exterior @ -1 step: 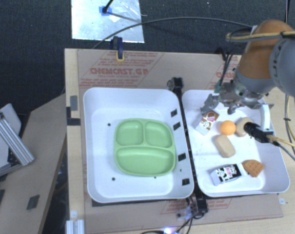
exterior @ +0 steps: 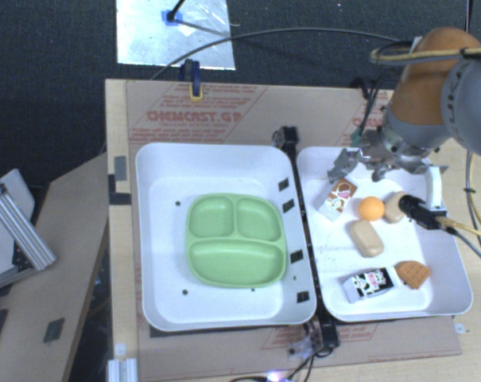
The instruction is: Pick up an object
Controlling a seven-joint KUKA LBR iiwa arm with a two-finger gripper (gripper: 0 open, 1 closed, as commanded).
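So the gripper (exterior: 353,163) hangs over the back of the right bin (exterior: 455,293), just above a small carton (exterior: 339,197) lying near the bin's left wall. Its fingers look spread and nothing's between them, though the angle's rough so I'm only fairly sure. That carton seems like the target. I'd come straight down and centre on it, since the wall crowds one side. An orange ball (exterior: 371,208), a bread roll (exterior: 366,238), a waffle piece (exterior: 413,274) and a black-and-white carton (exterior: 369,284) sit nearby. The left bin (exterior: 157,293) holds a green divided plate (exterior: 235,240). Both bins sit on a cardboard-covered bench (exterior: 208,114).
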